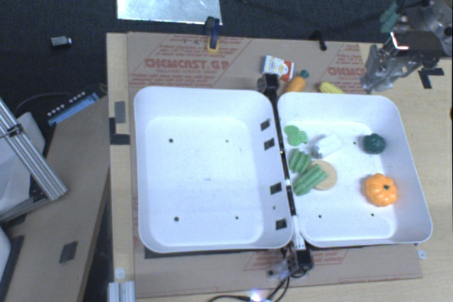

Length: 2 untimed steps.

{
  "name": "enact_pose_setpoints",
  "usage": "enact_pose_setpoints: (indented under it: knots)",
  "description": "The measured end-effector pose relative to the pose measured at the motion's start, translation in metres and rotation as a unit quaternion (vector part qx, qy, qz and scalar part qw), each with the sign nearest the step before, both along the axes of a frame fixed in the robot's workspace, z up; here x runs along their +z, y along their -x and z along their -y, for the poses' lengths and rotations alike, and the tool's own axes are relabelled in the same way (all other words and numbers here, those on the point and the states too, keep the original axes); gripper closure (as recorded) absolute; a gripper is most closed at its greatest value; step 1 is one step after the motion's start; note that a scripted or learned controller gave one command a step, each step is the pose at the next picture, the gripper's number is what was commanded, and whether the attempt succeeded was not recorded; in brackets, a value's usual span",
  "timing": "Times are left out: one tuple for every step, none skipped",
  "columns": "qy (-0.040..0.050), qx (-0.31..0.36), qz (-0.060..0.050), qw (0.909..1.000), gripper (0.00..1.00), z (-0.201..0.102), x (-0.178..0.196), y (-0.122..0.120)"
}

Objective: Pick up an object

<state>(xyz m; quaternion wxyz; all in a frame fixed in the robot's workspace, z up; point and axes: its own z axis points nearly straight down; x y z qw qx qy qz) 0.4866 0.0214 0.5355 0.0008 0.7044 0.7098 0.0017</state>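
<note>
The right bin [407, 152] holds several toy foods. An orange pumpkin [381, 189] lies near its right wall, and a dark green round piece [374, 143] sits just above it. Beside the divider are a light green leafy piece [294, 134], green pods [305, 170], a tan disc [327, 175] and a small white piece [327, 146]. My gripper [377, 78] hangs above the bench just beyond the right bin's far rim, up and to the right of these things, with nothing seen in it.
The left bin [152, 152] lies beside the right one. Behind the bins on the bench lie a carrot [296, 83], a yellow piece [330, 88] and a small white and red box [277, 66]. A yellow clamp [211, 35] sits at the back edge.
</note>
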Motion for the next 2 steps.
enact_pose_setpoints:
  knots:
    - [-0.0001,0.0,0.0,1.0,1.0,-0.03,0.0,0.0]
    - [-0.0002,0.0,0.0,1.0,1.0,-0.061,0.0,0.0]
